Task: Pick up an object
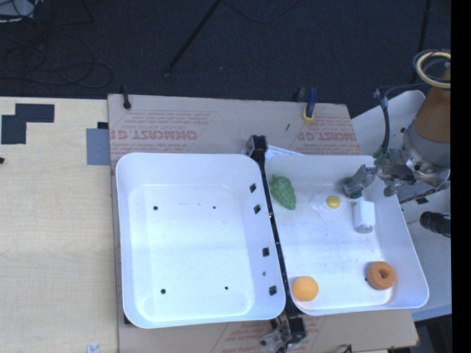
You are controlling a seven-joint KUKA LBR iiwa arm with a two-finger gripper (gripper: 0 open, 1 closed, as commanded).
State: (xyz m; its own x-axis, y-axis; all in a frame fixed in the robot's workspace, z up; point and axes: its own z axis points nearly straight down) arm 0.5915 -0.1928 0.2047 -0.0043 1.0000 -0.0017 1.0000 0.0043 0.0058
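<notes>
gripper (358, 183) sits over far right corner of right bin (412, 271); gripper state: cannot tell. in that bin: green leafy item (282, 192), fried-egg toy (329, 203), white cylinder (363, 216), orange ball (305, 288), donut (380, 275). left bin (147, 169) adjacent. cardboard (184, 127) under the bins carries red print, upside down, illegible.
</notes>
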